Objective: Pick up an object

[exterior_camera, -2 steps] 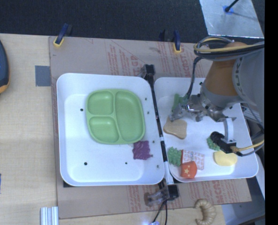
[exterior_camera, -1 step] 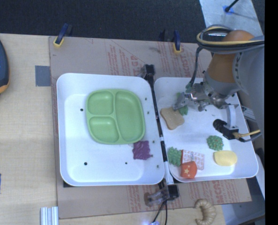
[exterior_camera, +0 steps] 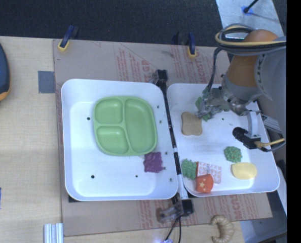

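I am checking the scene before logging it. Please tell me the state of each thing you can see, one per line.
green divided plate: flat in left bin, upright
purple piece: lying beside the plate
tan slice: flat in right bin
yellow piece: lying near the right bin's front corner
end effector: low over a green item, grip unclear

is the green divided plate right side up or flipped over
Right side up: the green divided plate in the left bin shows three recessed compartments facing the camera.

End effector [exterior_camera: 210,107] over green item [exterior_camera: 201,104] in right bin [exterior_camera: 272,184], green plate [exterior_camera: 125,125] in left bin [exterior_camera: 72,151]
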`<move>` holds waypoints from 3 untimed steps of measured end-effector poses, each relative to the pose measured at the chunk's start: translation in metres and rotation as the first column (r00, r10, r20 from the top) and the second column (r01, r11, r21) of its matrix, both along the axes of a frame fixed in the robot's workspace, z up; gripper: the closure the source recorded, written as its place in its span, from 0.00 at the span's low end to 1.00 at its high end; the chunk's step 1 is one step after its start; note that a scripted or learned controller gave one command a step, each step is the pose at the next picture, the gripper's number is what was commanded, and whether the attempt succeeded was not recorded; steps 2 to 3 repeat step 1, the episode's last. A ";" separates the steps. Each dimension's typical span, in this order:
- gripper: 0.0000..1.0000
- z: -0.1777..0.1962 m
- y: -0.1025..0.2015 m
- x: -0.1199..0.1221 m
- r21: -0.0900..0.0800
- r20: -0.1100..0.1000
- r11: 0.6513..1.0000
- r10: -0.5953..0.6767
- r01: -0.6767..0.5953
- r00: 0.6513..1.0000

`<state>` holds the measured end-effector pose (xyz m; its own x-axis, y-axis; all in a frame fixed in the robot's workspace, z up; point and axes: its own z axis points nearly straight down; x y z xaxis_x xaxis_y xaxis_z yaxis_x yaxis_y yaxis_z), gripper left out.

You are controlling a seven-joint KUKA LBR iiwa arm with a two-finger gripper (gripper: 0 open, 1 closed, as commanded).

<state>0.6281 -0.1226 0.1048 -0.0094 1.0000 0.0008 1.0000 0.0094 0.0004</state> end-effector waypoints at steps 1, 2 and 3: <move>1.00 0.093 0.099 -0.021 0.003 0.005 1.000 0.004 -0.004 1.000; 1.00 0.093 0.099 -0.021 0.003 0.005 1.000 0.004 -0.004 1.000; 1.00 0.093 0.099 -0.021 0.003 0.005 1.000 0.004 -0.004 1.000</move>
